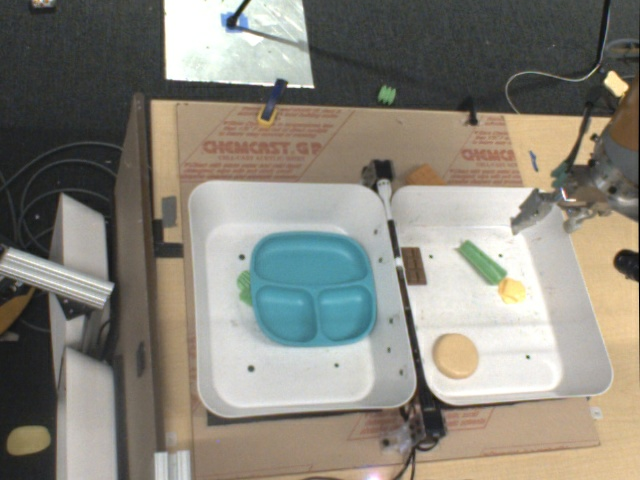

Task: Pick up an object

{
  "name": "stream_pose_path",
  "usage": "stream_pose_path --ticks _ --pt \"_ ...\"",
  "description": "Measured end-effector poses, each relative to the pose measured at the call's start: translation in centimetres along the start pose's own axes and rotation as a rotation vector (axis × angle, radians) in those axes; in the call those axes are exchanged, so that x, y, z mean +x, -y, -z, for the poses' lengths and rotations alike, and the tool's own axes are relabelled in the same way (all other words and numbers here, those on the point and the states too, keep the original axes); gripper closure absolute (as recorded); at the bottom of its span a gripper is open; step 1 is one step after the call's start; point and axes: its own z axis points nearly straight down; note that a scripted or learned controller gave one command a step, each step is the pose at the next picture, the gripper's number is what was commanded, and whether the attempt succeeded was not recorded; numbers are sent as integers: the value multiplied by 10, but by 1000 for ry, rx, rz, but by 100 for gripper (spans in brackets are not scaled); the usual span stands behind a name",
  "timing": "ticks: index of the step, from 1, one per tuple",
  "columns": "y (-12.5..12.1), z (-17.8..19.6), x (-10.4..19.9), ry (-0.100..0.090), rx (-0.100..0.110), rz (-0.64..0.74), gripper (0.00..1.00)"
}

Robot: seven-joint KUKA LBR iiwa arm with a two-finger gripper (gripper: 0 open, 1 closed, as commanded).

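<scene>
The gripper (545, 208) hung at the right edge of the frame, just above the upper right rim of the right bin (575, 298), nothing between its fingers; whether they were spread or pressed together could not be told. Behind it, the grey arm (615, 183) ran off the frame to the right.

Inside the right bin, a green stick (482, 262) lay on a slant near the centre, its lower end just beside a small yellow piece (512, 290). A round tan disc (456, 355) sat lower in the same bin, near its left wall, apart from the other two. All three lay well to the lower left of the gripper.

In the left bin (215, 268), a blue divided plate (312, 288) rested in the middle, with a bit of green (244, 287) showing at its left edge.

The bins stood side by side on a brown board (300, 138) printed with red lettering. At the upper left of the frame, a shiny sheet (237, 28) lay on the dark floor, and cables (40, 183) looped at the left.
</scene>
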Motion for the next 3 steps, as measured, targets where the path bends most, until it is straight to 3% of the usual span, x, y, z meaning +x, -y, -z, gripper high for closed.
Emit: stream_pose_path --ticks 1,2,3 --pt "-9 -145 14 -4 9 3 0" --pt "-25 -128 -27 2 -3 -4 0" --pt "-10 -158 13 -3 3 3 0"
